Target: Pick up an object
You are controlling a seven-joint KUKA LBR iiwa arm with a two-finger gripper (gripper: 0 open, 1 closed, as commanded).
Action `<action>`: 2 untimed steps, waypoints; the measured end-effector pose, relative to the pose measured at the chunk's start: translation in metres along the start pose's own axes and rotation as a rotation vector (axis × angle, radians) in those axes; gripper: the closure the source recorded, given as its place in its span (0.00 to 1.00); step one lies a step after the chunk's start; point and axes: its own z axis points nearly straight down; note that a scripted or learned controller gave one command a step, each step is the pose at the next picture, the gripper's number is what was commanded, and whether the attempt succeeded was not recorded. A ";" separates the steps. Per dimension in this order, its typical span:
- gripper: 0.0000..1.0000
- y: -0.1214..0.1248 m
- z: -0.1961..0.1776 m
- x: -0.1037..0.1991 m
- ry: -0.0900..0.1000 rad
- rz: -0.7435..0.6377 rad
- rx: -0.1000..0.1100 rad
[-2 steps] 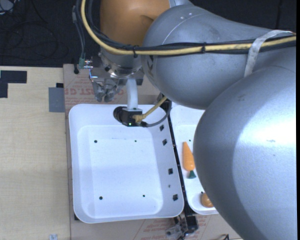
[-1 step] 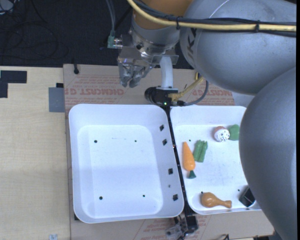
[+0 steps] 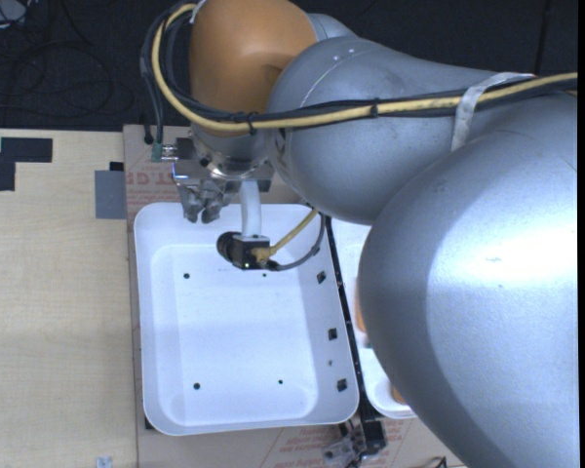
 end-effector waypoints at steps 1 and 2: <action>1.00 0.002 -0.132 -0.003 0.007 0.002 -0.023; 1.00 0.000 -0.090 -0.001 0.000 0.002 -0.006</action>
